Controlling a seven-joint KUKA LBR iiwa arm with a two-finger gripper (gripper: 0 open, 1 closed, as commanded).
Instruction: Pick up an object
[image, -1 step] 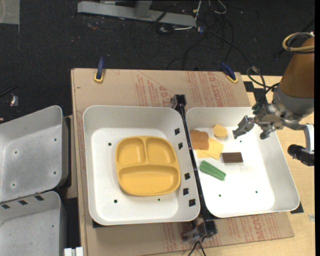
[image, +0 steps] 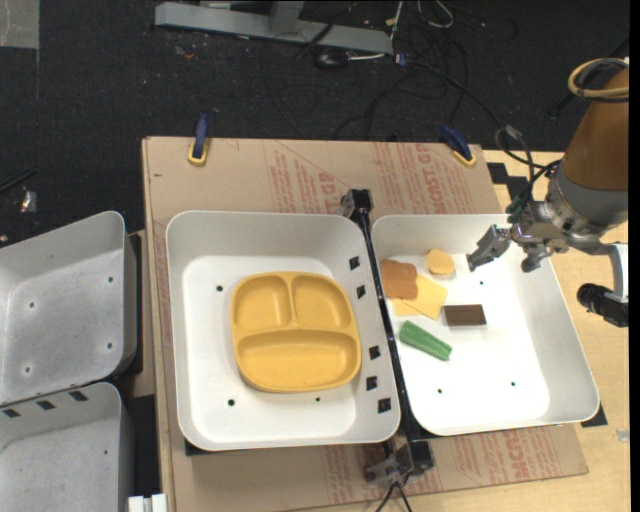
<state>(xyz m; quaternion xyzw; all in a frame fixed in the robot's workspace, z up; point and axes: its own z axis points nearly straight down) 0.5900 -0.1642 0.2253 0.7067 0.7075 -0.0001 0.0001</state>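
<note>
Left of the black divider (image: 375, 300) that runs between my two white bins, the left bin (image: 200, 400) holds a yellow sectioned plate (image: 296, 332), lying flat near the middle of its floor. Both bins sit on a cardboard sheet (image: 270, 175) spread over the bench, pinned at the far edge by two blue-and-yellow clamps, one well to the divider's left (image: 199, 140) and one to its right (image: 458, 145).

Just right of the divider, in the right bin (image: 520, 400), a brown rounded piece (image: 399, 279) overlaps a pale yellow cheese-like slice (image: 428, 297). Nearer the camera from those, close beside the divider, lies a green bean-like piece (image: 426, 341). Farther from the divider, a small orange-yellow round piece (image: 440, 263) rests by the slice's far corner, and a dark brown block (image: 464, 316) lies just beside the slice's right edge.

Farthest right of the divider, my claw (image: 512, 250) hangs over the right bin's far right corner, fingers spread apart with nothing between them, apart from all the pieces.
</note>
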